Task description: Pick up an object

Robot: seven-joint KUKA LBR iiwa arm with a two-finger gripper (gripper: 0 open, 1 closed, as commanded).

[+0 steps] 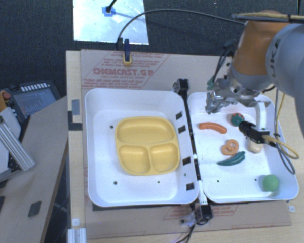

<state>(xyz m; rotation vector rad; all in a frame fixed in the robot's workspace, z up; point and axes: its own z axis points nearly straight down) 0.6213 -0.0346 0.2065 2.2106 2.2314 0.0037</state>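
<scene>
The arm is seen angled down from the right, its pincer (213, 104) poised over the right bin's (289, 189) far-left corner; finger spacing cannot be told. An orange sausage (213, 127) lies just below.

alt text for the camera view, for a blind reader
A grey robot arm's gripper hovers over the right white bin, near an orange sausage-shaped toy, a green pepper toy and a green ball. The left white bin holds a yellow divided tray.

Fixed overhead camera, slanted down on both bins (99, 135)
</scene>
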